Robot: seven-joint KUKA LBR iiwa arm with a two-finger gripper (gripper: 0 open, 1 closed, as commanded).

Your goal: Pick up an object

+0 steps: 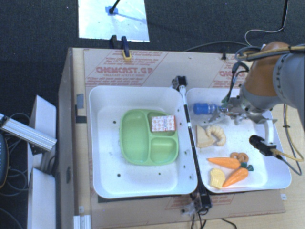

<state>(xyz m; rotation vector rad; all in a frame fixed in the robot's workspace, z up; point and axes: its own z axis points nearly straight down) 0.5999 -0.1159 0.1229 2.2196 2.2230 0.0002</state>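
Judging from where the gripper [224, 109] hangs, the blue bottle [203, 109] is taken as the likeliest target. It lies on its side in the upper left corner of the right bin [274, 173], near the top of the frame and close to the dark seam between the two bins. The gripper is seen just to the right of it, at or against its pale cap end. Whether the jaws are apart, together or clamped on the bottle cannot be told — the slant of the view and the bulk of the wrist leave that unclear. The bottle is judged to be light, stiff and smooth, so a roll or a slip is to be expected if it is pinched off-centre; a hold across the middle of its round body is thought safest. Little room is left on its left side, where the bin wall rises. Just below it pale pastry pieces [212, 136] are heaped, near enough to be nudged. Further down the frame two carrots [224, 162], a pretzel [238, 156] and a yellow corn piece [217, 178] are found — well clear of the bottle. In the left bin [107, 128] a green tray [138, 142] is laid, with a patterned packet [163, 123] in its upper right compartment.
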